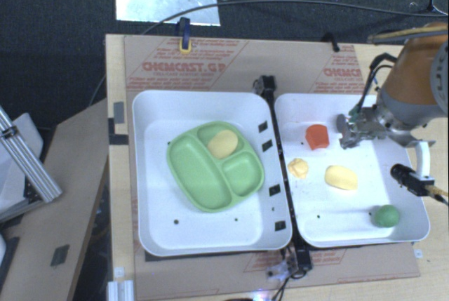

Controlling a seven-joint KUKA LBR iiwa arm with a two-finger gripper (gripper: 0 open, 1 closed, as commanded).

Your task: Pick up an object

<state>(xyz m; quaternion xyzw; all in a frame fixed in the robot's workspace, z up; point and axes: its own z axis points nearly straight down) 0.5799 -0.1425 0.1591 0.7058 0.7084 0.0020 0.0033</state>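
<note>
In right bin [309, 104]: four objects; claw [349, 136] nearby.

Green plate [200, 180], yellow lump [341, 177], red block [317, 136], green ball [385, 215], white bins [151, 152].

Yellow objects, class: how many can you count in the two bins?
3: a pale yellow lump on the green divided plate, a small yellow piece and a yellow oval in the right bin.
</note>
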